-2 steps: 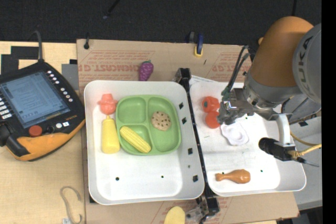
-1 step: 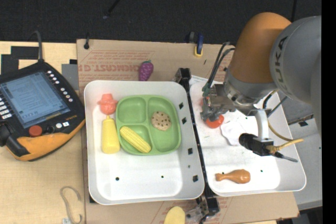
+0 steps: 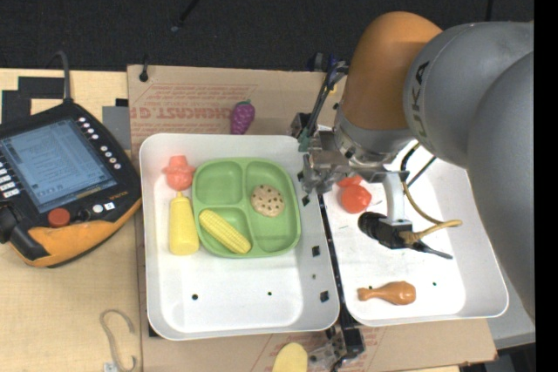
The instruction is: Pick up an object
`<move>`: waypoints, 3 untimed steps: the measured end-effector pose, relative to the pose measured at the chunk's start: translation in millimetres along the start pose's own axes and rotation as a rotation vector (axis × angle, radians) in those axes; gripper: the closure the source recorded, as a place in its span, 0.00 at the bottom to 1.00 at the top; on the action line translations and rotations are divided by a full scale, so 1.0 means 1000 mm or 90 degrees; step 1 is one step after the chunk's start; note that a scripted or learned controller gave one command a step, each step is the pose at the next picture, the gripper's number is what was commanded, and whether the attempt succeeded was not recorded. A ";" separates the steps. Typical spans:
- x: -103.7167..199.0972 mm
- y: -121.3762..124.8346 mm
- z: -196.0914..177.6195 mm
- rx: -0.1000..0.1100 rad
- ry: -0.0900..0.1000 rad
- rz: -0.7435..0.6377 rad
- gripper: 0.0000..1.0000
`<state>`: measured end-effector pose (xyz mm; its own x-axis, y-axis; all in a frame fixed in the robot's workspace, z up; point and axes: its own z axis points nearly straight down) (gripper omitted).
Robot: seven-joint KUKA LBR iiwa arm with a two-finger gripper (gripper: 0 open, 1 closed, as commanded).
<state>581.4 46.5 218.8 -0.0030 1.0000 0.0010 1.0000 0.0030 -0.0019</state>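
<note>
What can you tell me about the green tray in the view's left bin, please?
The green tray looks like smooth moulded plastic, squarish with rounded corners, ridged into three compartments. It lies flat in the white bin. A speckled cookie sits in its upper right compartment; a corn cob lies slanted in the long lower one. A yellow bottle lies close beside its left edge; contact is unclear.

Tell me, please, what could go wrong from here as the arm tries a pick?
The gripper hangs over the adjoining bin rims, so a descent may strike a rim rather than an object. The round red toy right beside it could roll away if nudged. The cookie lies flat in the green plate and may be hard to grasp.
</note>
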 end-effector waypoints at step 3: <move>0.040 0.014 -0.012 -0.001 -0.001 0.002 1.00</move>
